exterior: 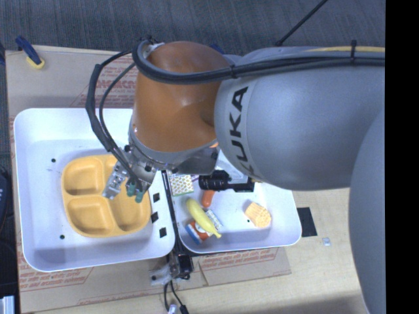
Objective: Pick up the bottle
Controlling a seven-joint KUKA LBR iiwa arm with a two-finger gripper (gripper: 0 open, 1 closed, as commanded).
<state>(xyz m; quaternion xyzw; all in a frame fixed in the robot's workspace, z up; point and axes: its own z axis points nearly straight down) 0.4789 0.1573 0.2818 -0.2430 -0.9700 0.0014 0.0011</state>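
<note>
the grey arm (pixel 294 116) carries the word "kuka" in black letters, running down its casing just right of the orange band (pixel 175 97). the cardboard under the 2 white bins has red printing along its edges, too small to read. the gripper (pixel 127 183) hangs over the left bin (pixel 26 175), its tips above the right rim of a yellow divided tray (pixel 88 201); nothing sits between the tips, and whether they are apart or together cannot be told from this angle. the bottle is hard to pick out: a small red, white and blue object (pixel 196 231) lies in the right bin (pixel 288 231), touching the lower end of a yellow banana (pixel 203 218), well to the right of the gripper across the bin divider. an orange waffle-like piece (pixel 258 214) rests further right. the arm hides most of the right bin's upper part, including much of a checkered item (pixel 181 184).
</note>
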